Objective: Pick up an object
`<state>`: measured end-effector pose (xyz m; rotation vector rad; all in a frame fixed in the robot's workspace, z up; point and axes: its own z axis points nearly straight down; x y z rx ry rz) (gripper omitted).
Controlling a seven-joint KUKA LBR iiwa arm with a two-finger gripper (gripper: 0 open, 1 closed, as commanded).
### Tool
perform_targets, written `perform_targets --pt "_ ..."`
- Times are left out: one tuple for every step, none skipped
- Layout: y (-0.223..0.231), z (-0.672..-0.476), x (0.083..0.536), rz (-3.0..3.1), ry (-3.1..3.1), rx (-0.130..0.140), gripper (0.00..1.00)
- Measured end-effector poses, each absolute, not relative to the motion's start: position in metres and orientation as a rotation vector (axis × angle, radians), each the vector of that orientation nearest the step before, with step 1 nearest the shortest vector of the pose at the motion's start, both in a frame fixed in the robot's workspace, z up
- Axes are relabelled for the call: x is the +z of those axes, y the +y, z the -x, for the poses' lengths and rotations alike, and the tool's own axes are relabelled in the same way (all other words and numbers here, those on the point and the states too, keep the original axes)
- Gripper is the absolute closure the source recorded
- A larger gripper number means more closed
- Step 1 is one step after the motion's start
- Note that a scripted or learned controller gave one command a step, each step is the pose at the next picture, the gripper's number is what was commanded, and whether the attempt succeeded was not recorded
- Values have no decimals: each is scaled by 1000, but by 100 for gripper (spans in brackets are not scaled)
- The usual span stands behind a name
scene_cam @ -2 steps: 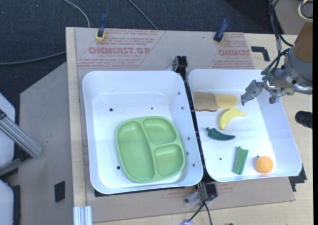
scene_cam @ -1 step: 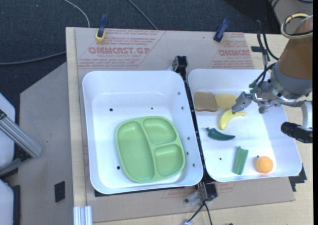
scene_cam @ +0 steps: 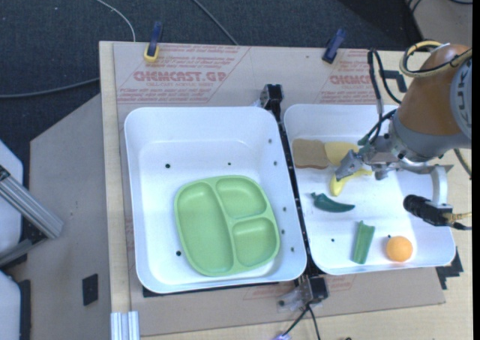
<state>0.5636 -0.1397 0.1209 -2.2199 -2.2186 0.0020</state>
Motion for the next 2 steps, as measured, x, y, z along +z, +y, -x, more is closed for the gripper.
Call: perform_targets --pt "-139 -563 83 2218 -2217 4 0" --pt "-140 -564 95 2223 -2219 0 100"
